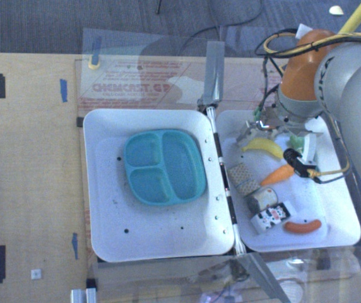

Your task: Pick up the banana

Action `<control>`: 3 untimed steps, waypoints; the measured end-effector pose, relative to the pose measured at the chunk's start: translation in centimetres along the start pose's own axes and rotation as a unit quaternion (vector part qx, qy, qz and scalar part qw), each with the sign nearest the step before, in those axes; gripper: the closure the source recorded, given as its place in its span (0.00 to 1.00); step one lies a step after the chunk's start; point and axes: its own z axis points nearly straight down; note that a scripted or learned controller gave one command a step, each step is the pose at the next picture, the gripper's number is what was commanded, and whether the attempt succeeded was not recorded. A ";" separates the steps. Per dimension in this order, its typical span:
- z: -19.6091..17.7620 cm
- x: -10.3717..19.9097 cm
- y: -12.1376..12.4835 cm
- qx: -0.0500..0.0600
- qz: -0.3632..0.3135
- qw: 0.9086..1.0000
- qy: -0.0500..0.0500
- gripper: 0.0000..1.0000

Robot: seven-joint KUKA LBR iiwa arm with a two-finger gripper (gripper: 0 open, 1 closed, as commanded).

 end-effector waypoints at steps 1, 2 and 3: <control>-0.1 0.2 -2.2 -0.001 -0.063 0.998 0.001 0.00; -0.2 -0.8 -6.7 -0.002 -0.060 0.998 0.000 0.00; -1.4 -1.1 -6.6 -0.005 -0.057 0.998 0.000 1.00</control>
